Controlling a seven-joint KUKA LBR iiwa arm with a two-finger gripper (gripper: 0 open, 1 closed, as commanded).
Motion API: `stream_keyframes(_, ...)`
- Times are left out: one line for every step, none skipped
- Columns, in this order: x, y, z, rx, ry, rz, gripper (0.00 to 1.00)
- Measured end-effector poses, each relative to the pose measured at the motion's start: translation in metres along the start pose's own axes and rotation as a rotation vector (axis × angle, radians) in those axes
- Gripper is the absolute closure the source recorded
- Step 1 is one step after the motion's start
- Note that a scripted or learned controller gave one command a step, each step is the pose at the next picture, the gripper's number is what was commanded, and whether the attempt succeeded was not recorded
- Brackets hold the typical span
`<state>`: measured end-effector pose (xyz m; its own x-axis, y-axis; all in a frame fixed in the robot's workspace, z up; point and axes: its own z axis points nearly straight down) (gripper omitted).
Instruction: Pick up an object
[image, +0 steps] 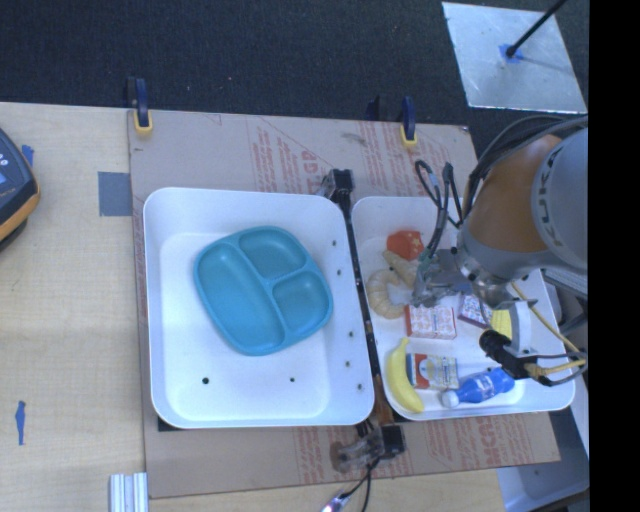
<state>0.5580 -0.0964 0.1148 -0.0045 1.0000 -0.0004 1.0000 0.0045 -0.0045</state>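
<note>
The right bin (372, 215) holds several small objects: a red piece (405, 243), a beige ring-shaped piece (383, 292), a red and white carton (430, 320), a yellow banana (401, 378), a small box (434, 371) and a blue bottle (485, 386). My gripper (432, 283) hangs low over the middle of this bin, just right of the beige ring and above the carton. The arm's grey body and orange band (510, 200) cover the bin's right part.
The left bin (170, 380) holds a blue divided plate (263, 288). A black divider with clamps (345, 250) runs between the bins. Cables (540, 360) trail near the right bin's right side. A yellow-edged device (15, 190) lies at the far left.
</note>
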Motion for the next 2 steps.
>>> stream_keyframes(-0.015,-0.055,-0.050,0.000,0.001,0.002,1.00)
stream_keyframes(0.054,-0.082,-0.076,0.001,0.001,-0.002,1.00)
